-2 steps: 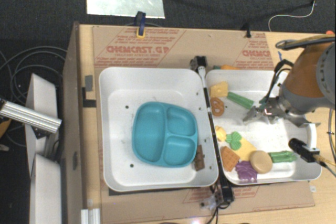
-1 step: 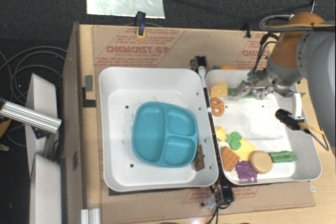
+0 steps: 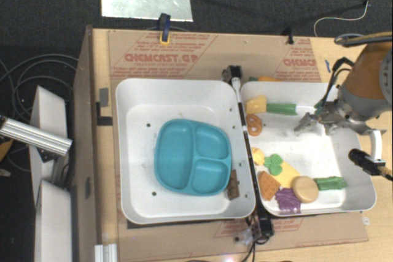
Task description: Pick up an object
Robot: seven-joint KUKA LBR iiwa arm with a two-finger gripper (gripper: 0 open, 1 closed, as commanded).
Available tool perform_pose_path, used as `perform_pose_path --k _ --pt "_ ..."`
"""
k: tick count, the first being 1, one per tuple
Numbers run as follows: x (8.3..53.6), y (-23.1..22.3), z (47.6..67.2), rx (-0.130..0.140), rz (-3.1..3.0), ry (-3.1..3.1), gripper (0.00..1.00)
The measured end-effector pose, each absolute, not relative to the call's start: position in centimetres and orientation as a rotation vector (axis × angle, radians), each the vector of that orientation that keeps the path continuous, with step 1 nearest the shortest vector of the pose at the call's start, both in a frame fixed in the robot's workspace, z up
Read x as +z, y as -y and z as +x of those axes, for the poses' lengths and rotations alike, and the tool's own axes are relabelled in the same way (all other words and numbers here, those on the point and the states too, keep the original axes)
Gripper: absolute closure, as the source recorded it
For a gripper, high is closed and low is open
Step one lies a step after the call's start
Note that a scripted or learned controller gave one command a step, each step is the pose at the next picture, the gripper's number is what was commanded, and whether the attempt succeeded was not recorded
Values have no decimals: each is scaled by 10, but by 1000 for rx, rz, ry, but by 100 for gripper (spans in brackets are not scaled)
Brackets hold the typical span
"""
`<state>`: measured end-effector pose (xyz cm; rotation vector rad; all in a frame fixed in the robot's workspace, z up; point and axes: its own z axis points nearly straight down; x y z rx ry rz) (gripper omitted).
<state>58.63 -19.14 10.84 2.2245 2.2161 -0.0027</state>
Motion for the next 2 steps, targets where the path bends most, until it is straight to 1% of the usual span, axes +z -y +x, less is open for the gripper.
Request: perform_pose_path --k 1,2 --pt "85 147 673 9 2204 -2228 0" --pt "98 151 671 7 2206 -2224 100"
